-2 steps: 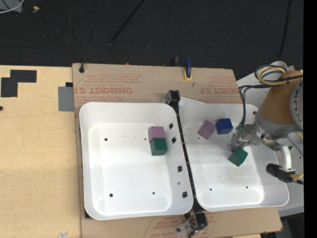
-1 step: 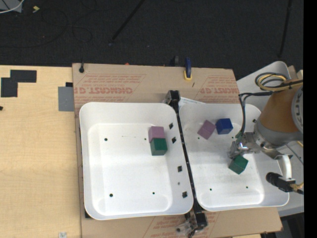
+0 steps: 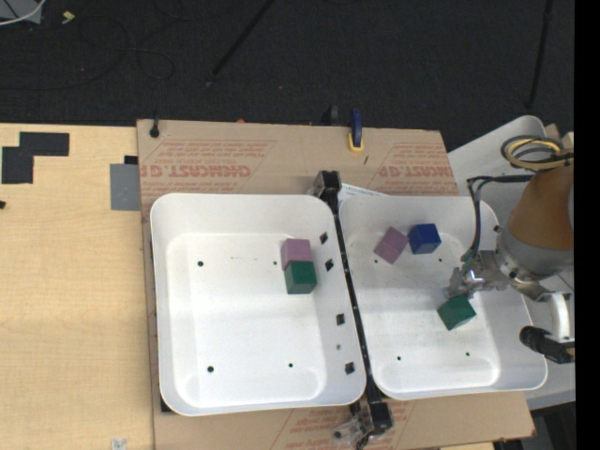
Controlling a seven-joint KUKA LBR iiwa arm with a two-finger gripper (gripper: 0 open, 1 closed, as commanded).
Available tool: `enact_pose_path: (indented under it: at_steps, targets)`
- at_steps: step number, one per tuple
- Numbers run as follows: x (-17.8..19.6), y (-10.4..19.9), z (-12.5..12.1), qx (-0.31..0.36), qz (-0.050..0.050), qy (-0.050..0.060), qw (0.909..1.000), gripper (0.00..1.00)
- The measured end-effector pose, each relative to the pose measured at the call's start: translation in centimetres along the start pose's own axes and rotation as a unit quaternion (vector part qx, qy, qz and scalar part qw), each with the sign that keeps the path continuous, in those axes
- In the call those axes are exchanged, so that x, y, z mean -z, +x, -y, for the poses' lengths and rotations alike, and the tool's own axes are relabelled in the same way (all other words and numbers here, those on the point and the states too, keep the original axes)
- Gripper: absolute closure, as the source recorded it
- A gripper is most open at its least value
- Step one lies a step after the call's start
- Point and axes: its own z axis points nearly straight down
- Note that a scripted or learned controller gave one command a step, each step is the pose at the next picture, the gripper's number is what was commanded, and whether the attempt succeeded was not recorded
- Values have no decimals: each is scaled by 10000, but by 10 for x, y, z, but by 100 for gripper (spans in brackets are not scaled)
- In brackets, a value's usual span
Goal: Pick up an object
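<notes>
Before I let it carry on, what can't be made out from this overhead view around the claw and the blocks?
- Claw: too small and blurred in the camera view to tell whether it grips the green block just below it.
- Purple block in the left bin: its near side is hidden by the dark green block.
- Arm: cut off at the right edge.

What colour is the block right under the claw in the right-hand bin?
Dark green: the block lies tilted just below the claw, seen in the camera view.
</notes>
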Motion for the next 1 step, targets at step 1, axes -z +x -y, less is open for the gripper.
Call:
enact_pose_path:
  at_steps: [1]
  targets:
    - [33,23,-96,28,3,-46,10000,100]
